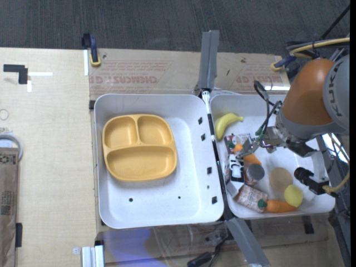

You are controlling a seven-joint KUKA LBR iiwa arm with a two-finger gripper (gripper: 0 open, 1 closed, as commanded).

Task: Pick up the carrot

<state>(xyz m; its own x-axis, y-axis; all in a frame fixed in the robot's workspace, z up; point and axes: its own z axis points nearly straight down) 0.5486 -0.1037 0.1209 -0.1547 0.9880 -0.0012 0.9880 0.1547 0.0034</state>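
The carrot is a long orange piece lying along the near wall of the right bin, between a crumpled snack packet and a yellow lemon. My gripper hangs over the left middle of that bin, well behind and left of the carrot. It sits close above a small orange object and some small colourful bits. The view is too cluttered there to tell what, if anything, the gripper touches.
The right bin also holds a banana at its far left, a grey can and a tan round item. The left bin bears a yellow divided plate. A grey divider stands between the bins.
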